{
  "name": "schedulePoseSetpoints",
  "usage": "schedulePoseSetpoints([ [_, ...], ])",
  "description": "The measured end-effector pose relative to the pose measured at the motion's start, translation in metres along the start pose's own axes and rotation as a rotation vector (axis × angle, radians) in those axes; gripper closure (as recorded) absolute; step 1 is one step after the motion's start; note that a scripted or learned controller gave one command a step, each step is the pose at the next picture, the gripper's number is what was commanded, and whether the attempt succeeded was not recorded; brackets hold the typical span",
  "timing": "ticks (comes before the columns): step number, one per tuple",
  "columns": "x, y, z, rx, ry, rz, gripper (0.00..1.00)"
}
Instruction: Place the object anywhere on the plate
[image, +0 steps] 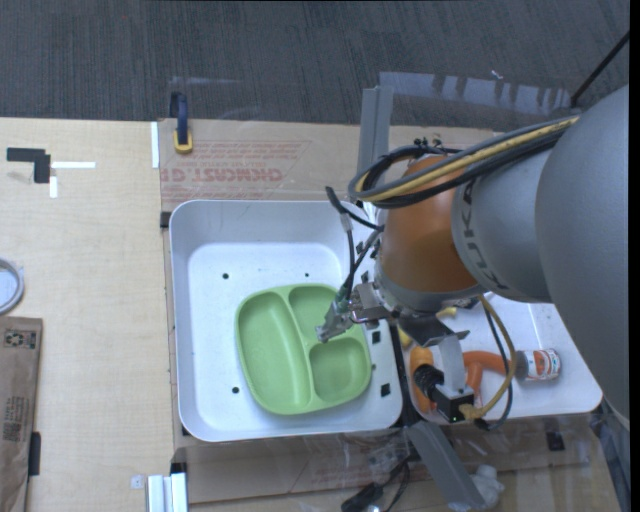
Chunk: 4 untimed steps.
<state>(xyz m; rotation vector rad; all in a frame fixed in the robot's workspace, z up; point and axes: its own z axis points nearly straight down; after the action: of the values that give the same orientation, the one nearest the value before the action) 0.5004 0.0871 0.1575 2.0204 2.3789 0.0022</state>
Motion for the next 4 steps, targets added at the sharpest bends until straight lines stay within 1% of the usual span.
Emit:
schedulePoseSetpoints([
  [1, 0.0, 0.013, 0.017, 0.001, -0.017, -0.093, 0.0],
  [2, 0.004, 0.029, 0.024, 0.017, -0.017, -0.105, 0.0],
  [3, 0.004, 0.028, 0.024, 0.02, -0.017, -0.131, 0.0],
  [4, 0.011, 0.028, 0.028, -0.012, -0.023, -0.001, 0.0],
])
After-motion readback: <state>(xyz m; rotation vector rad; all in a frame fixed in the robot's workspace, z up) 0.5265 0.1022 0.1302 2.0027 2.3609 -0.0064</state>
